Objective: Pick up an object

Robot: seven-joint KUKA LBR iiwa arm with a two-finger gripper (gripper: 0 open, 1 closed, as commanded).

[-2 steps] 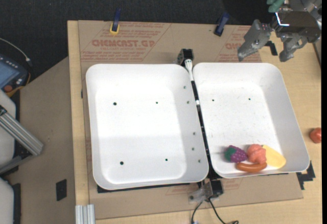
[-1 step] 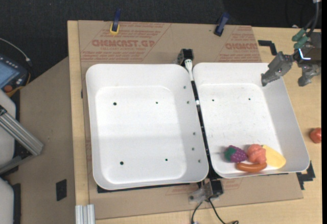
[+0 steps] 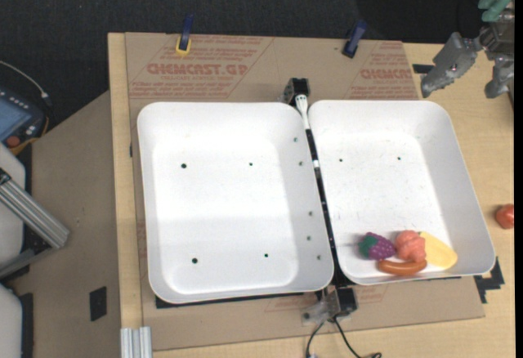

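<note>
Grey metal pincer cut off by right edge, finger state unreadable. Small orange-red object on cardboard-covered bench half cropped (identity unclear).

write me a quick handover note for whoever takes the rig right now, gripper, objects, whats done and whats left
Gripper: up at the far right, beyond the right bin's far corner, above the bench, nothing between its fingers.
Objects: a cluster in the right bin's near corner, touching one another: purple grapes, an orange-red lumpy piece, a yellow piece, an orange sausage-shaped piece. One small orange thing lies on the bench outside the bin, at the right.
Done: no pick yet.
Left: reach the cluster, grasp one, lift.
</note>
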